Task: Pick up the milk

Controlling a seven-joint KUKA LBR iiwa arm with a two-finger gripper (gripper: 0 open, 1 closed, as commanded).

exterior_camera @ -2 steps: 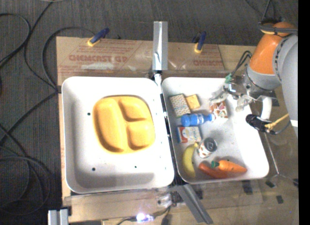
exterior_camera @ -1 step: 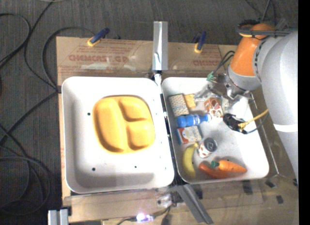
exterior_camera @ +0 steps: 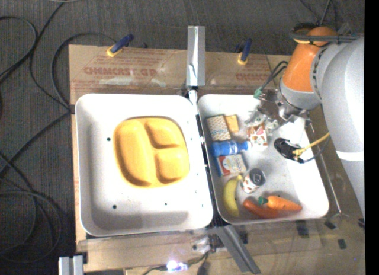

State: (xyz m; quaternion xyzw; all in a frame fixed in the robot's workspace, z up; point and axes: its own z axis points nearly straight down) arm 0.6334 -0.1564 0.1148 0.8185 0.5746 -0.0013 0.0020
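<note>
The milk [exterior_camera: 256, 135] is a small white carton with red markings, standing in the upper middle of the right bin [exterior_camera: 314, 176]. My gripper [exterior_camera: 263, 117] hangs right above its top end, reaching in from the right under the orange wrist band. The gripper's body hides the carton's upper part, so contact cannot be judged.
Left of the milk lie a checkered box [exterior_camera: 218, 127], a blue bottle [exterior_camera: 230, 147] and a red-and-white box [exterior_camera: 232, 164]. A can [exterior_camera: 256, 177], a banana [exterior_camera: 231, 195] and a carrot [exterior_camera: 272, 205] lie nearer the front. A yellow divided tray [exterior_camera: 153, 150] sits in the left bin [exterior_camera: 95, 167].
</note>
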